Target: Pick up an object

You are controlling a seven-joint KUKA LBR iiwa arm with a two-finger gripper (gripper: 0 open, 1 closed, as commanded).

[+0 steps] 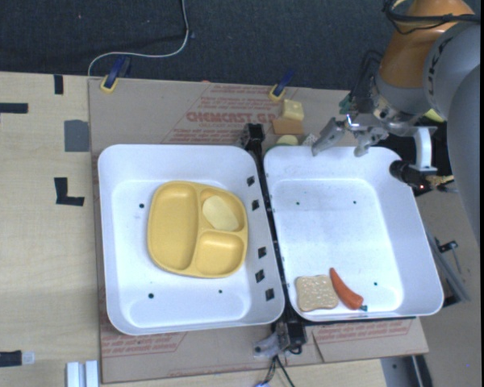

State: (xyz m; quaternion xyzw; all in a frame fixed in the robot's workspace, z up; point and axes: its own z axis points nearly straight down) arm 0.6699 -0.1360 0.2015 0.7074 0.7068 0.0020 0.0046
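From my remote station I look down on a light wooden bench (32,216) marked with black tape pieces, backed by a dark carpeted floor (266,14) across which a white cable (157,51) runs. A brown cardboard sheet (218,111), held at its far edge by two blue-and-yellow clamps (111,75), carries two shallow white bins side by side.

The left bin (125,297) holds a yellow compartment plate (197,228) with three sections; a pale yellow round piece (221,212) lies in its upper right section.

The right bin (403,224) holds, at its near edge, a square tan cracker or bread slice (316,293) and, just beside it on the right, an orange-red carrot-shaped toy (346,289), the two touching or nearly so.

Behind the bins, on the cardboard, I see small tan and yellow blocks (289,118) and a pale round piece (286,140).

The arm (423,39), grey with an orange band, enters from the right. Its gripper (344,138) hangs over the far rim of the right bin, fingers (325,138) spread apart with nothing between them, well apart from the cracker and the carrot toy.
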